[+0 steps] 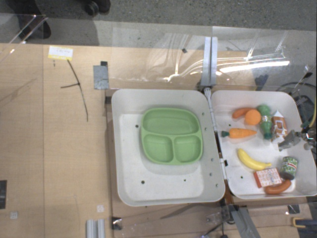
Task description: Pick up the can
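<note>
Can [289, 166] sits upright near the front right corner of the right bin [247, 190], green-labelled. Hand [292, 140] at the bin's right edge, just behind the can — grip state cannot be told. Same bin: banana [252, 160], carrot [240, 133], orange [252, 117]. Left bin [124, 182] holds a green divided tray [172, 135].
</note>
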Robot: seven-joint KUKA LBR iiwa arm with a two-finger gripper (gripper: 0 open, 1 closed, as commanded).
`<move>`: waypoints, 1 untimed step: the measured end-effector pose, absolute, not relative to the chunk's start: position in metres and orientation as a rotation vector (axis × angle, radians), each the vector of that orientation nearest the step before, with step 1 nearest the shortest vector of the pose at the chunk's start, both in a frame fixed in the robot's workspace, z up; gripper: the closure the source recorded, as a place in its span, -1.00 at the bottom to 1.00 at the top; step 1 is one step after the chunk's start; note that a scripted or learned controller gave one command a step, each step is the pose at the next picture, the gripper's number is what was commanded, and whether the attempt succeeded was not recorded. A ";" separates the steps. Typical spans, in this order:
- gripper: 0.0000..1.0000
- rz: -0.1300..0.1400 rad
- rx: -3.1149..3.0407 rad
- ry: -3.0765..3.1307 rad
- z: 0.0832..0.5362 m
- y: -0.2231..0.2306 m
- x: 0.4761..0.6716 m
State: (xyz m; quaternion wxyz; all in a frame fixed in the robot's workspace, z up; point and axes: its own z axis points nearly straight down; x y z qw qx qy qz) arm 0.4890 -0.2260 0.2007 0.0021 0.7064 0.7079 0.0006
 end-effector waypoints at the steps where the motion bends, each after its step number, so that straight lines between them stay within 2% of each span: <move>1: -1.00 0.001 2.644 1.692 0.139 -0.236 0.528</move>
